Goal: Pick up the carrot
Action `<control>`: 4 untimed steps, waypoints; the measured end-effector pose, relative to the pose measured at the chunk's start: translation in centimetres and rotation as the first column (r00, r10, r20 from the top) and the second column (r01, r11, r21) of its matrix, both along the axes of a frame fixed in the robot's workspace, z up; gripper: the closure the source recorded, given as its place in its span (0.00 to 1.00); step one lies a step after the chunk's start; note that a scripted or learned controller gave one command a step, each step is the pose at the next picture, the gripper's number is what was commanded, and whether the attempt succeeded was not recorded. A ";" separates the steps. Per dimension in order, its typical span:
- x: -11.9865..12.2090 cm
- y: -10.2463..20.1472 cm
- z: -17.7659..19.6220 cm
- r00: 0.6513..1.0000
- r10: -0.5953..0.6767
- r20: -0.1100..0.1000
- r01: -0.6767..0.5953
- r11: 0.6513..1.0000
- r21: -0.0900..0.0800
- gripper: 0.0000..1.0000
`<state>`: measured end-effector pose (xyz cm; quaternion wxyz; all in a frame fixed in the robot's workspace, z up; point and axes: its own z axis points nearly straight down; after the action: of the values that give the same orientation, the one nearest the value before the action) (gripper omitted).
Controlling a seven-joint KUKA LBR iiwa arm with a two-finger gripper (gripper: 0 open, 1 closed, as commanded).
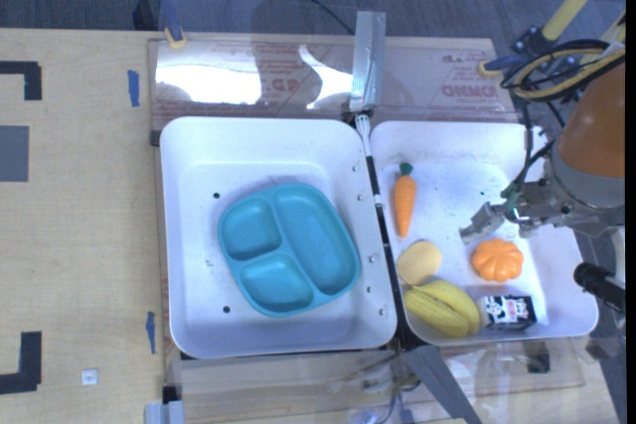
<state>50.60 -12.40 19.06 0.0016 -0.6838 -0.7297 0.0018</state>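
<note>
- Four other items crowd the right bin (556, 308), so a wrong grab is the likely failure.
- Carrot (404, 200) lies near that bin's left edge, apart from the pumpkin (497, 259).
- Gripper (484, 224) hangs just above the pumpkin, fingers apart, holding nothing.

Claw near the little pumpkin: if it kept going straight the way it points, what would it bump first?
The claw points left, toward the carrot. Nothing lies between them, so probably the carrot's lower end comes first, though its height above the bin floor is unclear.
</note>
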 end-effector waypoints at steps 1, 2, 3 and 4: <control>-2.5 -5.9 -10.4 0.958 0.287 0.008 -0.287 0.958 -0.002 0.00; -2.0 -8.4 -10.3 0.991 0.135 0.012 -0.135 0.991 0.020 0.00; -1.8 -8.0 -10.0 0.992 -0.128 0.010 0.127 0.992 0.024 0.00; -1.7 -7.9 -9.0 0.992 -0.127 0.012 0.126 0.992 0.024 1.00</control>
<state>48.92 -20.26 10.02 0.0045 -0.7286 -0.6848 -0.0114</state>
